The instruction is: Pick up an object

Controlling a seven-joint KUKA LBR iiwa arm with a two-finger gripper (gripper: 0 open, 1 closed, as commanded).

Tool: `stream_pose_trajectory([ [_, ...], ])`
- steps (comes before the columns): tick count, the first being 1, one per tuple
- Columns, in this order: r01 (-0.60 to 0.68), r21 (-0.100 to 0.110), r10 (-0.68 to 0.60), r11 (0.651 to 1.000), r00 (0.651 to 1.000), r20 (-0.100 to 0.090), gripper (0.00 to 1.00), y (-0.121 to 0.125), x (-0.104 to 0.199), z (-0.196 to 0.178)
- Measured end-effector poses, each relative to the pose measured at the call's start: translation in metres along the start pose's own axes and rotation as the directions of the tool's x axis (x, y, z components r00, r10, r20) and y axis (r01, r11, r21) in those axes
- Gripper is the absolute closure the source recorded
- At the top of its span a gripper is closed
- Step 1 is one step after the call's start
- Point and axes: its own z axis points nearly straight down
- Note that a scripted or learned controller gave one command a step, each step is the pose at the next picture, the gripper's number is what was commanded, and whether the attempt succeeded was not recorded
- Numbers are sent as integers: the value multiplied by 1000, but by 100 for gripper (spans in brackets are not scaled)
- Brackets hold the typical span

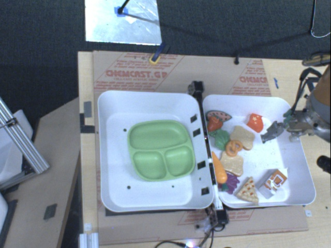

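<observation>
Reaching in from the right, the arm (320, 110) holds its gripper (271, 132) over the right bin (302, 187), the dark fingertips near the bin's upper right part; nothing is seen between them, and whether they are spread or closed cannot be told from this angle. Below and to the left lie the candidates for picking: a red pepper (255, 122) just beside the gripper, bread (242, 137) with a pretzel (233, 148) touching it, a melon slice (217, 119), broccoli (221, 138), a carrot (219, 170), grapes (231, 181), a pizza slice (248, 189) and a small carton (272, 181) near the bin's front. The left bin (111, 138) carries a green tray (159, 150) with three compartments. No object has been lifted yet. The toys along the bin's left side sit crowded and touching, so a descent there could likely pinch two at once or nudge one aside; the pepper, standing more apart, looks the safer target, though its rounded form could slip from the fingers.
</observation>
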Motion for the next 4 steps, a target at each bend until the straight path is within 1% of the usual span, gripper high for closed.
stream_pose_trajectory([
  [1,-1,4,1,1000,1000,-2,0,3,0,62],
  [2,-3,5,3,1000,1000,-2,0,-3,-9,115],
  [3,-2,3,2,1000,1000,-2,0,-2,-8,142],
  [4,-2,-1,2,1000,1000,0,100,-1,-9,130],
])
